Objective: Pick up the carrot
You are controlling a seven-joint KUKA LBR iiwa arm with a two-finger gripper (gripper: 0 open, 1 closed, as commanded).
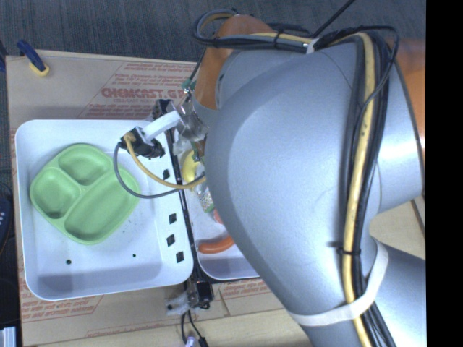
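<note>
The carrot is an orange piece lying near the front of the right bin, and the arm's grey body covers its right end. My gripper hangs over the left side of that bin, close to the wall between the two bins and well behind the carrot. The big grey arm hides most of the gripper and most of the right bin. A yellow item lies just under the gripper.
The left bin holds a green divided plate. A looping cable from the wrist hangs over the left bin's right side. Brown cardboard lies under both bins. A blue-and-yellow clamp sits at the far left.
</note>
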